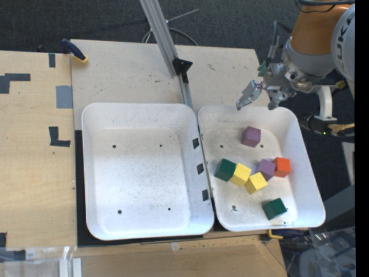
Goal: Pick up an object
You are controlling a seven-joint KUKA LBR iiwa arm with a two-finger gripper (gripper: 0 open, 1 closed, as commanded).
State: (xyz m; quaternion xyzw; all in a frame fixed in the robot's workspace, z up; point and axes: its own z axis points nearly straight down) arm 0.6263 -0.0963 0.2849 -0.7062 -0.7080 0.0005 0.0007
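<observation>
Camera view: open, empty metal claw [260, 98] above glossy right bin [308, 172] of matte painted cubes [251, 136].

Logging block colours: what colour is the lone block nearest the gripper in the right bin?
Purple block, alone near the right bin's far end, clear in the camera view.

You see two purple blocks [251, 136], two yellow [241, 173], two green [225, 169], one orange [282, 166], in a white bin [305, 154].
</observation>
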